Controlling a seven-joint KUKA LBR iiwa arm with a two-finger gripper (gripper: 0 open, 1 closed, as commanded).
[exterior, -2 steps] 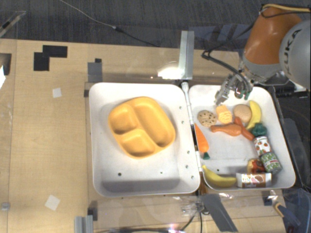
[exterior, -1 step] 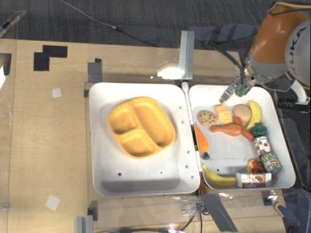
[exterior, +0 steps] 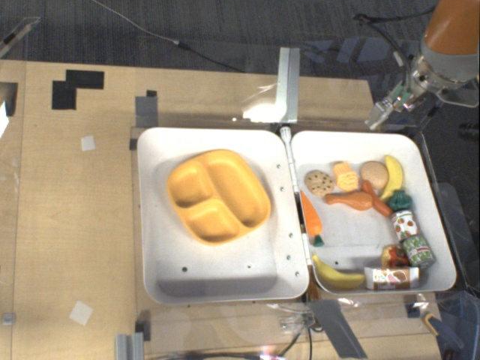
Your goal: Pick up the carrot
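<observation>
The carrot [exterior: 310,216] is a slim orange cone with a small green tip. It lies lengthwise against the left wall of the right bin [exterior: 433,172], green end toward the front. My gripper [exterior: 391,108] hangs beyond the back rim of the right bin, near its right corner. It is well away from the carrot and nothing shows in its grasp. A second orange stick with a leafy green end [exterior: 384,202] lies among the toy food at the right.
The right bin also holds a cookie [exterior: 319,181], a cracker [exterior: 346,176], a drumstick [exterior: 348,199], two bananas [exterior: 393,174] [exterior: 337,274], a bun and small cans. A yellow divided tray [exterior: 217,195] sits in the left bin [exterior: 154,223]. A metal post [exterior: 289,88] stands behind the divider.
</observation>
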